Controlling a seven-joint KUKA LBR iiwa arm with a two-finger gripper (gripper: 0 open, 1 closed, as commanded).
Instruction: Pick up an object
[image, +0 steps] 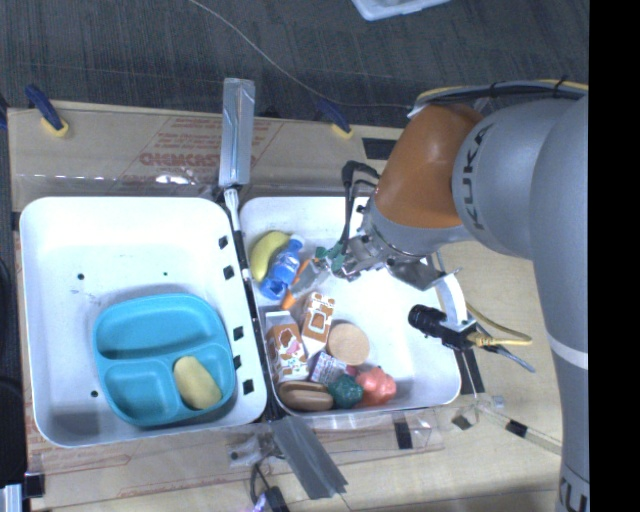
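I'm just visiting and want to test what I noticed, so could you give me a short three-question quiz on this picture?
1. True or false: the yellow potato-like item lies in the blue divided tray.
2. Which bin holds the banana? A) the left bin B) the right bin C) neither.
3. Fill in: the arm hangs over the ____ bin.

Key: 1 true, it sits in the tray's lower right compartment. 2 B, near that bin's upper left corner, beside a blue bottle. 3 right.
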